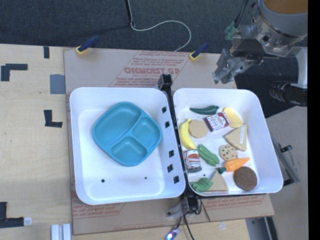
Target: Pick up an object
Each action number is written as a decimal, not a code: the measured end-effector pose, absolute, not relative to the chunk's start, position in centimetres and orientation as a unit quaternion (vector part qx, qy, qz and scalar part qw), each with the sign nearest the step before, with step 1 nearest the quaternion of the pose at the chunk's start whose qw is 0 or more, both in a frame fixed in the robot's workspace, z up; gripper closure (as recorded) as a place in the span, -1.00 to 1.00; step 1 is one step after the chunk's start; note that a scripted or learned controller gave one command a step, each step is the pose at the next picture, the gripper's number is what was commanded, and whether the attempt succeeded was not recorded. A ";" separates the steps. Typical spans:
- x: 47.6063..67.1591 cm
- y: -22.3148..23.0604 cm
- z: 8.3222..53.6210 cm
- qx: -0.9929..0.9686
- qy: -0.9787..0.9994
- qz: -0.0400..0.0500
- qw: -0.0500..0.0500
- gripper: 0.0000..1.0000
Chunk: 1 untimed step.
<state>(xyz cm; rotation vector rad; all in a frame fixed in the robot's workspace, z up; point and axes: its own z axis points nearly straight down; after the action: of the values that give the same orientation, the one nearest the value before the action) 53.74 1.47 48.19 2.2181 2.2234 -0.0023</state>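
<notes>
1. From my remote station I watched the gripper (223, 74) hang above the far rim of the right bin (265, 129), over the cardboard sheet (150, 69) on the tabletop. Nothing was between the jaws; whether they stood apart or together I could not tell.
2. Every candidate lay in the right bin: a banana (186, 134), a green pepper (204, 109), a carrot (235, 164), a small can (193, 160), a dark round patty (245, 178) and other toy foods, packed close, several touching.
3. I judged the crowding deliberate, so a blind descent would likely meet something.
4. The left bin (82, 134) held a blue divided plate (127, 133), with bare floor around it.
5. Room looked tightest along the wall between the bins, where the banana and the can sat; the carrot and the patty offered more clearance.
</notes>
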 end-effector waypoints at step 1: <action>48.1 1.8 41.7 0.707 0.707 -0.004 -0.003 1.00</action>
<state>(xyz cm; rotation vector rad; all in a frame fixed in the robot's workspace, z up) 48.06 1.83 41.74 2.2267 2.2252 -0.0117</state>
